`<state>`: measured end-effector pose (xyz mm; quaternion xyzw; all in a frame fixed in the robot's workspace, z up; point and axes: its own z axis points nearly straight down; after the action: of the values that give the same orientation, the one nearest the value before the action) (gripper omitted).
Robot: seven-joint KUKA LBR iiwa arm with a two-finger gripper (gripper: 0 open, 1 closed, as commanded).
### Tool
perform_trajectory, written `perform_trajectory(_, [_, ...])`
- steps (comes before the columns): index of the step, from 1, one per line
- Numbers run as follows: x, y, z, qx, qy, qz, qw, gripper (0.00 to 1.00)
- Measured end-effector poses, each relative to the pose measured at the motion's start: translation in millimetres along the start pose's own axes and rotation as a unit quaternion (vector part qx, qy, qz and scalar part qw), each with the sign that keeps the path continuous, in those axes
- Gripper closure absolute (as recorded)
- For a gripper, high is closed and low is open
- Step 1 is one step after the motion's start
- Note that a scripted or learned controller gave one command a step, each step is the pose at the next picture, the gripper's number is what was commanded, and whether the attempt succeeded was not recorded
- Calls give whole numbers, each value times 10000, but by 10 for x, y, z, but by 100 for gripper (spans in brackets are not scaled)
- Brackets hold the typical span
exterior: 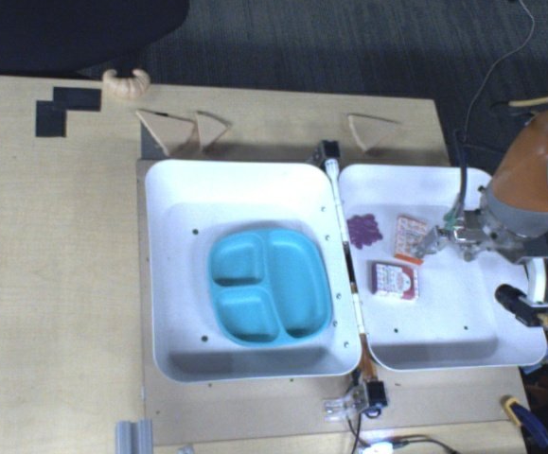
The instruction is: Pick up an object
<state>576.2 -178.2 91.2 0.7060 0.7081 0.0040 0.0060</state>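
In the right bin [444, 324] lie three small things: a purple bunch-like piece [362, 228] near the left wall, an orange and white packet [409, 235] beside it, and a maroon and white packet [394, 280] just in front. My gripper [437, 241] reaches in from the right, low over the bin. Its tip is at the right edge of the orange and white packet. The view is too small and blurred to show any object held.
The left bin [165, 282] holds a blue divided plate [269, 284]. The grey arm with its orange band [529, 173] covers the right bin's right side. A black part [520, 305] sticks out by the right wall. Cables run along the divider between the bins.
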Motion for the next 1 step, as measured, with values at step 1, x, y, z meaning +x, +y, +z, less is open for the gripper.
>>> perform_trajectory(1, [197,-442,-45,7,0,8,10000,0])
